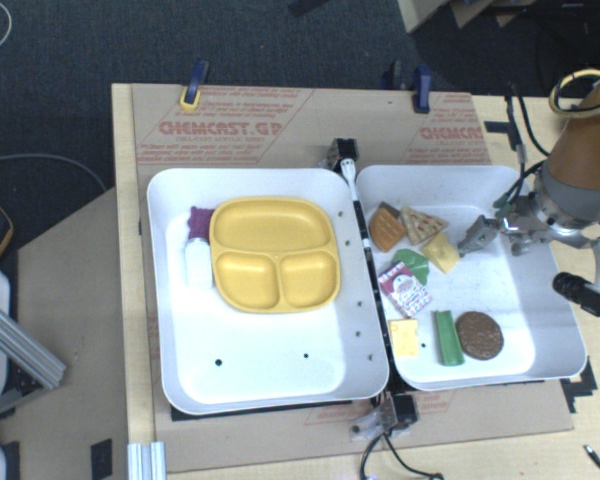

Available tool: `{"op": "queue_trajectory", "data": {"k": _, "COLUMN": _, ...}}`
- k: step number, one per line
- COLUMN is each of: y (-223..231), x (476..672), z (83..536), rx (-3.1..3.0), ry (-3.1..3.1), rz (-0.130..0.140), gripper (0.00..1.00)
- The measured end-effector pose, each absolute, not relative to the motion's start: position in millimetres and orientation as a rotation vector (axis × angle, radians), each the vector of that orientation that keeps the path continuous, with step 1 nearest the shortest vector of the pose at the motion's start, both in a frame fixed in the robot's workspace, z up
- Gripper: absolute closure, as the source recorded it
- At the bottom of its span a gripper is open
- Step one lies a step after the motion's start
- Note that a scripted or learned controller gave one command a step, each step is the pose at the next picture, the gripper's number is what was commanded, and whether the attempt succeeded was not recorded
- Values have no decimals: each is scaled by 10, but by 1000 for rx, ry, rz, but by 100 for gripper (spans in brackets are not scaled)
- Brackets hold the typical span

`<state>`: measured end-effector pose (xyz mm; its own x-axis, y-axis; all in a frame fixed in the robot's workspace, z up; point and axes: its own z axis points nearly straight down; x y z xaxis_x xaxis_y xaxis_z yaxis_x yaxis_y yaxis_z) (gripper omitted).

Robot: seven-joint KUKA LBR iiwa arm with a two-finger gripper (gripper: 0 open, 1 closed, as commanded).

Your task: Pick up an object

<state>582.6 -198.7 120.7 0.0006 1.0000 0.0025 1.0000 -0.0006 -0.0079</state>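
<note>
The right bin [540, 298] holds several small items: a brown bread piece [385, 228], a tan wedge [421, 224], a pale yellow block [442, 255], a green piece [412, 262], a red and white packet [405, 292], a yellow square [404, 336], a green bar [444, 337] and a round brown cookie [479, 334]. My gripper [500, 239] hangs over the upper right of this bin, just right of the yellow block. It is open, with nothing between its fingers [474, 236].
The left bin [250, 368] carries a yellow divided plate [275, 253], with a purple item [200, 221] and a white bottle [197, 264] along its left side. Bare bin floor lies below my gripper, right of the cookie. Clamps and cables sit at the bench's far edge.
</note>
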Motion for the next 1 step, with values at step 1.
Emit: {"op": "queue_trajectory", "data": {"k": 1, "y": -1987, "x": 5826, "z": 842, "rx": -2220, "ry": -2219, "rz": 3, "gripper": 0}}
